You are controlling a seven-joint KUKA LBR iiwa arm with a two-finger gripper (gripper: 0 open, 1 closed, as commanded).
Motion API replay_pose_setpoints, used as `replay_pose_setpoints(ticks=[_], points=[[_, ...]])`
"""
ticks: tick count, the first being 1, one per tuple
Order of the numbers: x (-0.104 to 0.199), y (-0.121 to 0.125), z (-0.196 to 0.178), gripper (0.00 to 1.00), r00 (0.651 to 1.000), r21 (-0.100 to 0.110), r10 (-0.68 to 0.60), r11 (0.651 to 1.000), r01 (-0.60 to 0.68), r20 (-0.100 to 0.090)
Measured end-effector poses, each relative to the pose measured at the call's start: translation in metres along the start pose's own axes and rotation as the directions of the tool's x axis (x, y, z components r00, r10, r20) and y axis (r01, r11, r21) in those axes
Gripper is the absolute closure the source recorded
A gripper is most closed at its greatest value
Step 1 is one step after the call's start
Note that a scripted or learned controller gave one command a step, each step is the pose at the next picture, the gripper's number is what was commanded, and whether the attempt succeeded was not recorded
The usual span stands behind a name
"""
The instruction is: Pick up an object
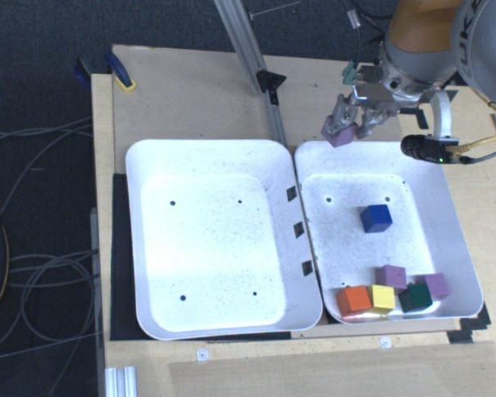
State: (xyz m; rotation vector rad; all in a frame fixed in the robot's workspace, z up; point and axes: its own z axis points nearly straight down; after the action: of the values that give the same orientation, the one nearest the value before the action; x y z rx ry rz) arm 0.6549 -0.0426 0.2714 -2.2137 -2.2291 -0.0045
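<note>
My gripper (345, 127) hangs over the far rim of the right bin (451, 222), near its left corner. It is shut on a small purple block (340, 136) that shows between the fingertips, lifted above the bin. In the right bin a blue cube (376, 217) lies alone near the middle. Along the near wall sit an orange block (355, 299), a yellow block (383, 297), a dark green block (414, 297) and two more purple blocks (391, 275) (436, 284).
The left bin (140, 222) lies beside the right one, with black clips (298, 229) along the shared rim. A slanted metal rail (246, 48) crosses the bench behind the bins. Cables lie on the floor at the left.
</note>
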Motion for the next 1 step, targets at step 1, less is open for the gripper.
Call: replay_pose_setpoints(ticks=[1], points=[[0.0577, 0.0167, 0.0089, 1.00, 1.000, 0.000, 0.000, 1.000, 0.000, 0.000]])
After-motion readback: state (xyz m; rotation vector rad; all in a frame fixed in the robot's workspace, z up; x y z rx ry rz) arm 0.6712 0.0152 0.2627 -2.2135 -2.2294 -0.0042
